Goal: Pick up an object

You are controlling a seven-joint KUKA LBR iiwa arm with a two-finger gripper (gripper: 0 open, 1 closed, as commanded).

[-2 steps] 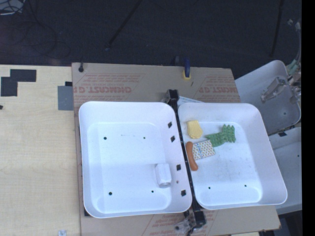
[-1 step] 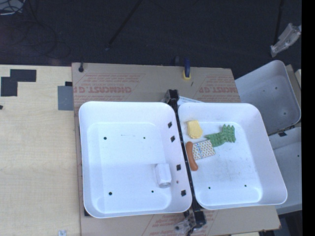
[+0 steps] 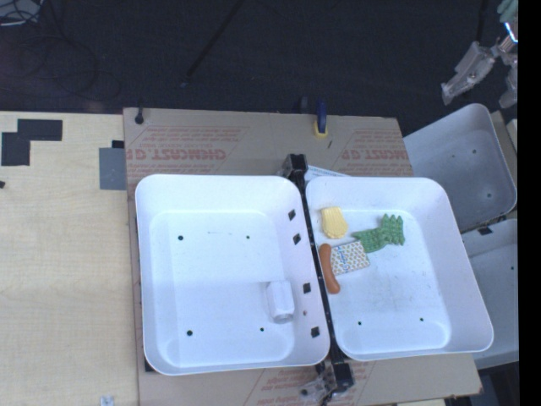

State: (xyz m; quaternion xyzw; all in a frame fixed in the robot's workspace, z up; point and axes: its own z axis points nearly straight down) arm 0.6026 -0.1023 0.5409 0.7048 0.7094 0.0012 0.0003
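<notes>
While parked up at top right, well apart from both bins, gripper (image 3: 470, 68) – can't tell if clenched or released. Looks like pre-approach. Next up, probably: swing over right bin (image 3: 401, 307), drop onto yellow toy (image 3: 334, 222), green toy (image 3: 385, 232) or orange sausage (image 3: 330, 271) – all crowded near its left wall.
</notes>
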